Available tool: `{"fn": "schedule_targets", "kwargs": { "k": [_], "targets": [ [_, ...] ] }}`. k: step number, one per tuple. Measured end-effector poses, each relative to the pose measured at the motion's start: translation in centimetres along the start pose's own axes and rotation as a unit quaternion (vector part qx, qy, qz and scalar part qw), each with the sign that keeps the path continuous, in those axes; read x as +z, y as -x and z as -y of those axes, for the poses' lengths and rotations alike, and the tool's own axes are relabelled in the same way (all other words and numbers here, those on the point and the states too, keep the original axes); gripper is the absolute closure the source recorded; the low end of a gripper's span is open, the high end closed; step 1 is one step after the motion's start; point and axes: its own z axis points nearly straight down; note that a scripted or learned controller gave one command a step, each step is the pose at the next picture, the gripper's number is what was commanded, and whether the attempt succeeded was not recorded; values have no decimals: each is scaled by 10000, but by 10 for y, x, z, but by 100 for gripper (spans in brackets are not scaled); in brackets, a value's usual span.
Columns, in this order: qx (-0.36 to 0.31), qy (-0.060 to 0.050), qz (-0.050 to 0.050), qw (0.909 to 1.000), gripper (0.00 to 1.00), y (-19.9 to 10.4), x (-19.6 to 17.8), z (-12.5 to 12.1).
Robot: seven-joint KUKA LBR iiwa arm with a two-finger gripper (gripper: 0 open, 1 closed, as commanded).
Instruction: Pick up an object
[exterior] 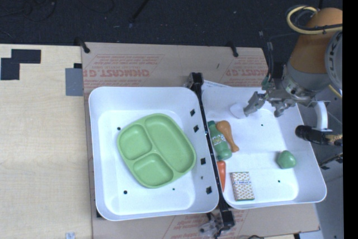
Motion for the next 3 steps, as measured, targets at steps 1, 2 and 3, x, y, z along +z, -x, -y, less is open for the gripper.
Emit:
{"fn": "schedule_targets", "kwargs": {
  "k": [1, 2, 3],
  "targets": [
    [-10, 69, 9, 10000, 0, 0, -9, -3],
    [-10, 42, 7, 10000, 0, -2, 56, -2],
    [-6, 51, 12, 10000, 0, -3, 99, -2]
  ]
}}
